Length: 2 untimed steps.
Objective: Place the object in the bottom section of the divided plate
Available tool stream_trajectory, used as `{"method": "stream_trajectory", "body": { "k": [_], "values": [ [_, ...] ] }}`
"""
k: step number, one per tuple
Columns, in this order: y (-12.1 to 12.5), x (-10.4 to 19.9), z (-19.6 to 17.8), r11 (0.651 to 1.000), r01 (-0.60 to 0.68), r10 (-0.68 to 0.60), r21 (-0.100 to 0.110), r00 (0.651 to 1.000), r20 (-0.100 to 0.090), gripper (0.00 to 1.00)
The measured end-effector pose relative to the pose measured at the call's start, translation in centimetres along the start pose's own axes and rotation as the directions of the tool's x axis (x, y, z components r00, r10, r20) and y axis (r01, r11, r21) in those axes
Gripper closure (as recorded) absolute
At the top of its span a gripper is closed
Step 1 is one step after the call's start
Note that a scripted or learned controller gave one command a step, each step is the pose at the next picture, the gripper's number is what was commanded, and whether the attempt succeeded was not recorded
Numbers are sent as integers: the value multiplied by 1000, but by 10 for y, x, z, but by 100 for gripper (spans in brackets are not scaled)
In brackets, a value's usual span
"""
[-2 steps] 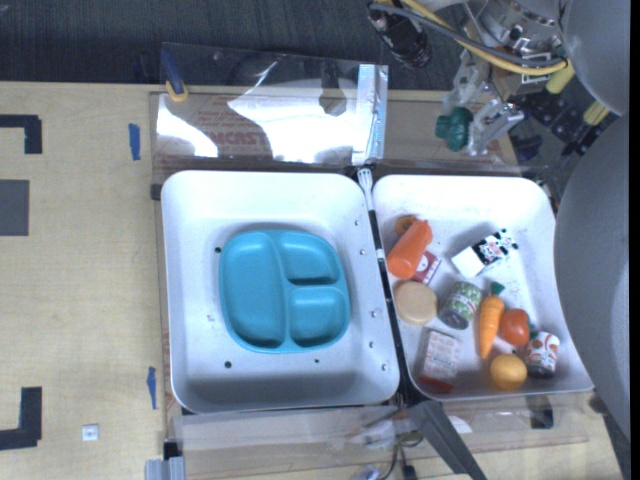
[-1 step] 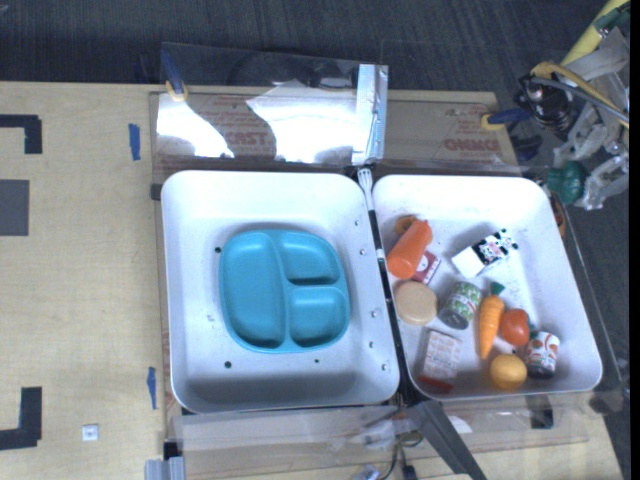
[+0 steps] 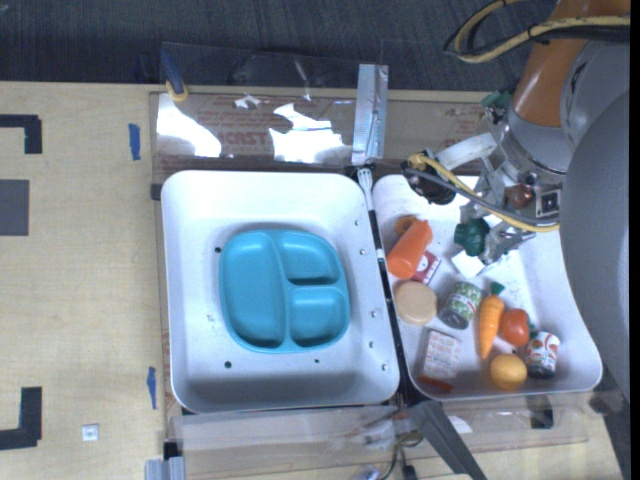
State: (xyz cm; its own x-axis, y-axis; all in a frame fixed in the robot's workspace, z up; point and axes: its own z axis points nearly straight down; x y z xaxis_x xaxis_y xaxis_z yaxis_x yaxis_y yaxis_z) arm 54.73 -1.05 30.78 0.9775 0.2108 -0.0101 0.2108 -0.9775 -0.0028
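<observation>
left bin (image 3: 190, 268): holds blue divided plate (image 3: 285, 288), nothing on it
right bin (image 3: 570, 308): orange bottle (image 3: 410, 248), round biscuit (image 3: 415, 303), small can (image 3: 460, 304), carrot (image 3: 489, 323), tomato (image 3: 514, 326), yellow fruit (image 3: 508, 370)
gripper (image 3: 478, 236): over right bin's upper part, closed on a dark green object (image 3: 471, 235)

The divided plate (image 3: 285, 289) is sitting in the left bin (image 3: 190, 208). In the right bin (image 3: 580, 353), a bottle (image 3: 410, 249) is lying behind a round bun (image 3: 415, 303), a can (image 3: 460, 304) beside it, and a carrot (image 3: 489, 325) to the can's right.
</observation>
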Motion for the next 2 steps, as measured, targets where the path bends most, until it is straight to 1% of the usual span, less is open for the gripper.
{"method": "stream_trajectory", "body": {
  "k": [1,2],
  "values": [
    [-64,-25,52,1000,-5,5,-1,1000,-2,100],
    [4,-63,2,1000,-13,13,-2,1000,-9,100]
  ]
}}
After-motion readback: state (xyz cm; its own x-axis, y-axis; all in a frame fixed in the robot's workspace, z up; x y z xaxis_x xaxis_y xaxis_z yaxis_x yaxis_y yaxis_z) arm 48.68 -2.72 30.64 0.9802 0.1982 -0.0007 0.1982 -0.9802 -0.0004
